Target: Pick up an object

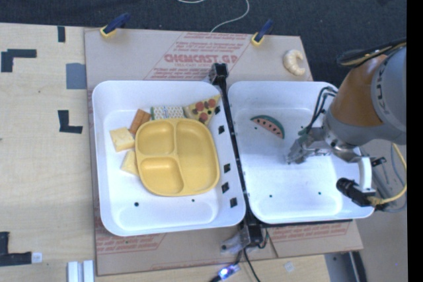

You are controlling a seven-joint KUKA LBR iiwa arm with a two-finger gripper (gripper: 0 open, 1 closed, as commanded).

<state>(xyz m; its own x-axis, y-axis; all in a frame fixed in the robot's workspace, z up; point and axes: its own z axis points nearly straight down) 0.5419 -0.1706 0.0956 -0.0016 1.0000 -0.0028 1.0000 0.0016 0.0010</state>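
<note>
Lying in the right bin (291, 208), toward its far left part, I see the watermelon slice (268, 125) flat on the white floor. The tool (295, 154) sits near it, lower and to the right, low over the bin floor and apart from the slice (I cannot tell how it is set). In the left bin (109, 208) I see a yellow divided plate (177, 156) with toy food pieces (122, 139) beside it. A pale pastry (295, 62) rests on the surface beyond the bins.

A pale wooden bench (39, 162) carried a cardboard sheet (192, 56) at frame centre. On it sat two white bins (106, 162) side by side, and a doughnut-like piece (295, 62) upper right.
</note>
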